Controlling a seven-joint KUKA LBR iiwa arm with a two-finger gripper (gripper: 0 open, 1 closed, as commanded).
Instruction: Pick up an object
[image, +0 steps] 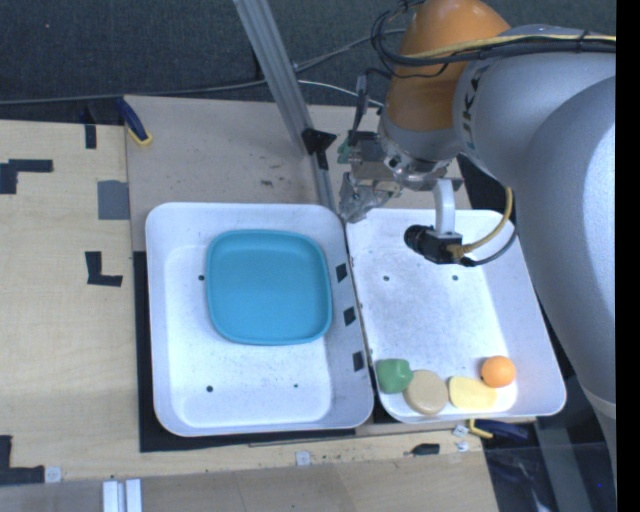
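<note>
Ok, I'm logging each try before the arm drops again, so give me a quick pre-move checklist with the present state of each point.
1. Objects available in the right bin: ok. Green piece, tan piece, yellow piece and orange ball lie along its near edge.
2. Gripper positioned over an object: not ok. It sits at the far end of the divider between the bins, away from all four.
3. Gripper free of any load: cannot tell.
4. Objects spaced for a clean grasp: not ok, they crowd together in a row.
5. Blue plate lying flat in the left bin: ok.
</note>
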